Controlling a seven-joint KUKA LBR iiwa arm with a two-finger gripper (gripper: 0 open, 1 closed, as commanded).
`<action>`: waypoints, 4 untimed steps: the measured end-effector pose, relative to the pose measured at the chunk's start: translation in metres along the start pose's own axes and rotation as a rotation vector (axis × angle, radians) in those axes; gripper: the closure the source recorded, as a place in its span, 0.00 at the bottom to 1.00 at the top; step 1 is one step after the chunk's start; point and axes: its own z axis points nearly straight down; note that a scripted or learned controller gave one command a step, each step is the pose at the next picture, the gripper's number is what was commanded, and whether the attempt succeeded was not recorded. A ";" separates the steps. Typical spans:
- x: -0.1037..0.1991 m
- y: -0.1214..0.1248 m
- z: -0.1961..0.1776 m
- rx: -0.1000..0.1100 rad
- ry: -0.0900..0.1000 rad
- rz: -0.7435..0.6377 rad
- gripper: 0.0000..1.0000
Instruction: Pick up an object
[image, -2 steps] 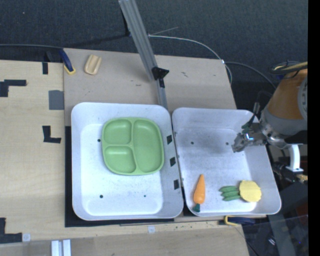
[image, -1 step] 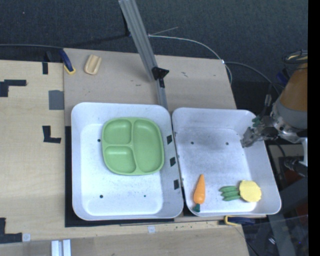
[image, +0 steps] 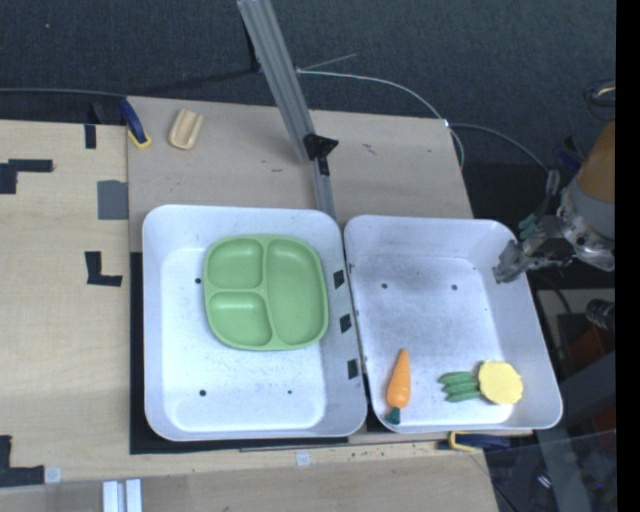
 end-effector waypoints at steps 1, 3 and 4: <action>0.000 0.001 -0.053 -0.001 -0.001 0.000 1.00; 0.091 -0.019 -0.041 0.006 0.002 -0.003 1.00; 0.145 -0.027 -0.042 0.006 0.003 -0.004 1.00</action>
